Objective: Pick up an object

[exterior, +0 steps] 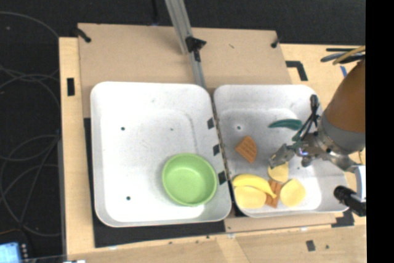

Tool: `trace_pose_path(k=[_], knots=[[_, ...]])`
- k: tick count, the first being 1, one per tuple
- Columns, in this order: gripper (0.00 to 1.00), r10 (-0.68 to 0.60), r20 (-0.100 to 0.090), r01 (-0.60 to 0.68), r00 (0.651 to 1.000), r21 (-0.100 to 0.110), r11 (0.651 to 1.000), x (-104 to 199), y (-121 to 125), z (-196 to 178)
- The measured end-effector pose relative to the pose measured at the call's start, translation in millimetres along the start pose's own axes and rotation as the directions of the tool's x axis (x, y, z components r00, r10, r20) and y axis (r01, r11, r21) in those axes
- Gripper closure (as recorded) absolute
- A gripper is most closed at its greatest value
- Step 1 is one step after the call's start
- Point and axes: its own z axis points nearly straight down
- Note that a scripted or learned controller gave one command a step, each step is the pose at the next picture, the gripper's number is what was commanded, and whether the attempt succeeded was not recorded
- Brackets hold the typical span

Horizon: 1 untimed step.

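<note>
Camera view looks down at a slant on 2 shallow white bins set side by side on a tan bench. No brand, label or readable writing can be made out on the bins, the objects or the arm; the small black marks on the bench are too small to read.

The left bin holds 1 thing, a light green bowl, sitting upright near its lower right corner, close to the wall shared with the other bin.

The right bin holds the rest. A small orange-brown wedge lies left of centre, apart from the others. A dark teal curved piece lies toward the upper right. Along the lower edge is a cluster of yellow pieces: a yellow banana-like piece on the left, a round yellow piece on the right, a small orange-red piece between them, and a pale yellow slice just above them.

The arm comes in from the right, its orange band above the grey wrist. The gripper is low over the right bin, its fingers pointing down and left. The pale yellow slice lies right at the fingertips, just below them, seemingly touching, but whether it sits between the fingers cannot be told. Whether the fingers are spread or closed cannot be told either. The orange-brown wedge is near the gripper's left; the teal piece is just above it.

A grey metal pole slants across the bench above the bins.
</note>
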Motion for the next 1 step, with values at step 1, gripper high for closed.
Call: trace_pose_path(k=[1], knots=[[0.00,0.001,0.000,-0.001,1.000,0.000,1.000,0.9,-0.5,63.1]])
